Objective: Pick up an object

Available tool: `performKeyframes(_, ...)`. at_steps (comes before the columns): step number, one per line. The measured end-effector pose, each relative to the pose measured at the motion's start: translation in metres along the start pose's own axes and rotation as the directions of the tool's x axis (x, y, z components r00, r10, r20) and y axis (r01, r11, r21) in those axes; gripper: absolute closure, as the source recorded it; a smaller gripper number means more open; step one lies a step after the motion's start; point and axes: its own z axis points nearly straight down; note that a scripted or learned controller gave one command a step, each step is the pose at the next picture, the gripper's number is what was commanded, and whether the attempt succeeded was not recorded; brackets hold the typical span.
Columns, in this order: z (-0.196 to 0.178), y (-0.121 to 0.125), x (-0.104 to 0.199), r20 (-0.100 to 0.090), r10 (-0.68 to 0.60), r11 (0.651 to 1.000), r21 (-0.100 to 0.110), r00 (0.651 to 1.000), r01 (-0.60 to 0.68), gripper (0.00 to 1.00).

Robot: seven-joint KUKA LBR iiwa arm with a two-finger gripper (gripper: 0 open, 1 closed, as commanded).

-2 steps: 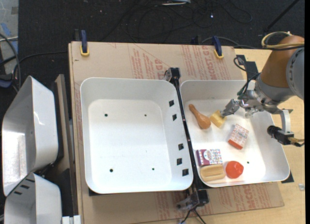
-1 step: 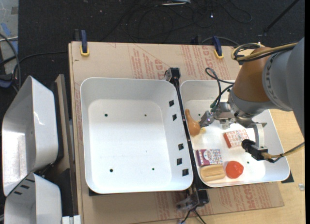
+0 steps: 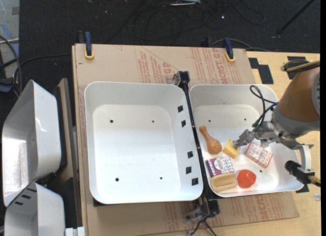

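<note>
The right bin (image 3: 224, 95) holds several small objects. A brown drumstick-shaped piece (image 3: 210, 139) lies near its left wall. Beside that is a yellow block (image 3: 231, 149), then a pink and white packet (image 3: 257, 154). Along the front lie a purple carton (image 3: 220, 165), a tan bun (image 3: 224, 181) and a red ball-like fruit (image 3: 246, 178). My gripper (image 3: 245, 138) reaches in from the right, low over the bin, just above and right of the yellow block and next to the packet. I see nothing lifted in it.
The left bin (image 3: 102, 97) sits beside the right one, with a black divider strip (image 3: 191, 133) between them. Both rest on a cardboard-covered bench (image 3: 153, 61) held by yellow clamps (image 3: 88, 51). White tubs (image 3: 30, 128) stand off the bench at the far left.
</note>
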Motion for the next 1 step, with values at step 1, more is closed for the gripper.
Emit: performKeyframes(1,-0.0106,0.0032,0.0049,-0.001,-0.005,1.000,-0.005,1.000,0.005,1.00)
